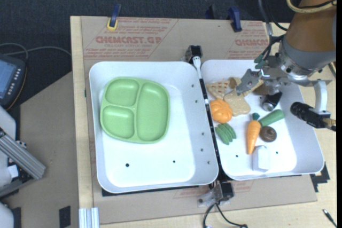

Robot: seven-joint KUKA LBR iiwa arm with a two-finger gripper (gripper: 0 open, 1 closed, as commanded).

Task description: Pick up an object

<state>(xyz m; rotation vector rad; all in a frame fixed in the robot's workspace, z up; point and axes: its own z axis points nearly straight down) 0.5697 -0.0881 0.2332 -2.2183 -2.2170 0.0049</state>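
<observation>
- Camera view, looking down at a slant on a tabletop carrying two shallow white bins side by side.
- Left bin: a green divided plate, nothing else.
- Right bin: play food heaped near the shared rim, likely loose pick targets — orange fruit, green pod, carrot, crackers, white block.
- Arm entering from the right, orange band high, wrist bent down over the right bin's far side.
- Claw low above the crackers, fingers seemingly apart, nothing visibly gripped.
</observation>
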